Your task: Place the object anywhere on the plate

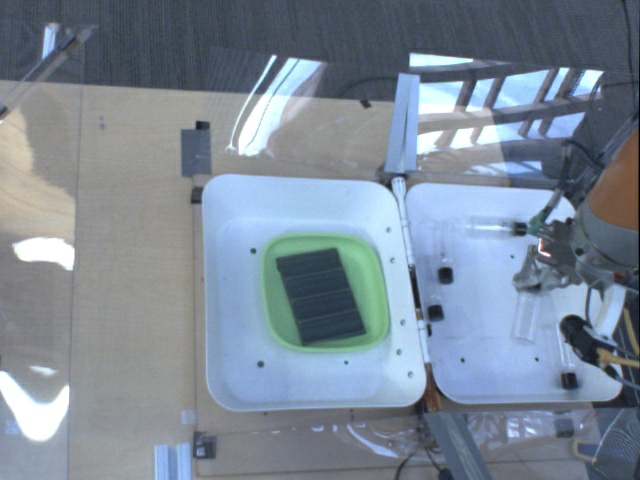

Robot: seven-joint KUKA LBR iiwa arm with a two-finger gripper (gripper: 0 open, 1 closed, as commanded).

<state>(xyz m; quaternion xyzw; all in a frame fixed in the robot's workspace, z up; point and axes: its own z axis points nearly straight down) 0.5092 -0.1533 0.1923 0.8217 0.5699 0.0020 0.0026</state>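
A dark grey ridged block [320,295] lies flat on the green plate [271,286], roughly in its middle and turned a little off square. The plate sits in the left white bin [225,268]. My gripper [527,313] hangs over the right part of the right bin [480,368], well away from the plate and the block. Nothing shows in it. The grey arm with its orange band [612,203] comes in from the right edge.
Small black pieces [445,273] [434,312] [568,378] lie on the right bin's floor. A black cable [590,340] hangs beside the gripper. A grey metal post [403,128] stands behind the seam between the bins. A wooden bench top [100,268] lies to the left.
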